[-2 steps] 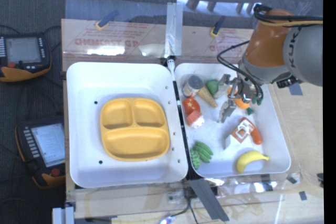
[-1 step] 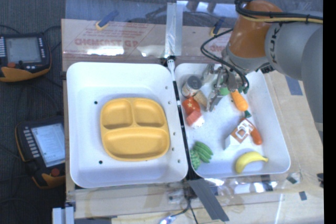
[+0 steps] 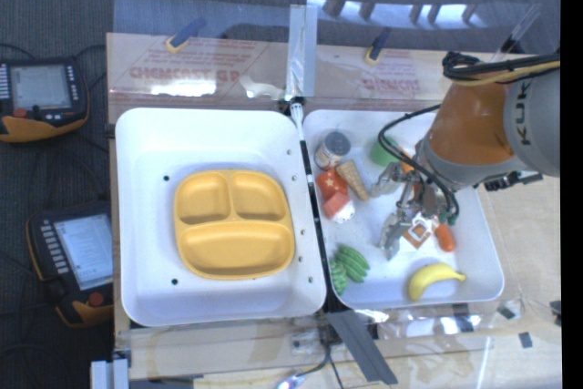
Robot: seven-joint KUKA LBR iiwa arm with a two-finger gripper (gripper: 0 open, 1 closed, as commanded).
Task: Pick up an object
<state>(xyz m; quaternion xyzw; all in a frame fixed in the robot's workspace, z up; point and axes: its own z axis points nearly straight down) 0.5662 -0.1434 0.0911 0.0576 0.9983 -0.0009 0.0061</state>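
Gripper low in right bin | small orange object touching fingertips | grasp and jaw opening indiscernible, wrist overhead.

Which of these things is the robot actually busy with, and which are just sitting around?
In the job:
claw
right bin holding banana, green pea pods, carrot, strawberry

Lying about:
yellow divided tray in left bin
two handheld control pads beside the bench

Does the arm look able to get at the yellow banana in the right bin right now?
Probably yes. The yellow banana lies apart from other items near the front wall of the right white bin, uncovered, just below the tool.
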